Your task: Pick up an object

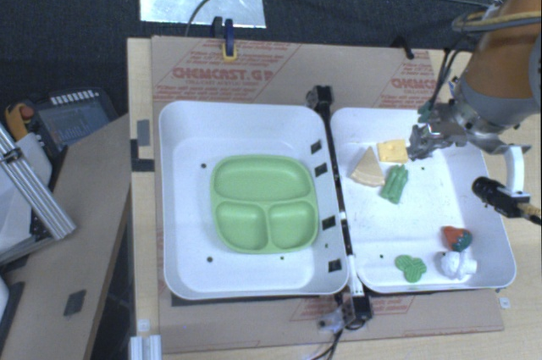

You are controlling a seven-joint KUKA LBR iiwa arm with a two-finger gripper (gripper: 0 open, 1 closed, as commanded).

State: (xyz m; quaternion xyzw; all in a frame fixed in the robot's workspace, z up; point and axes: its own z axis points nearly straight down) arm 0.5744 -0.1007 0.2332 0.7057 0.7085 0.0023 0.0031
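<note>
- Two white bins sit side by side on the bench: the left bin (182, 180) carries a pale green divided tray (262, 202), and the right bin (483, 214) holds a scatter of small toy foods.
- At the far end of the right bin the gripper (421, 142) hangs low, right beside a yellow cheese-like block (392, 151); I'd guess that piece is what it is lined up on, since the tool tip sits at its right edge.
- From where I stand I cannot tell how wide the gripper is set, and nothing visible is caught in it.
- That yellow block is small, flat and squarish, lying touching a cream wedge (367, 169) on its near-left side, with a green ridged piece (394, 184) just near of both.
- At the near right corner, well apart from the gripper, lie a green leafy piece (412, 268), a red and green item (456, 238) and a white lump (455, 264).
</note>
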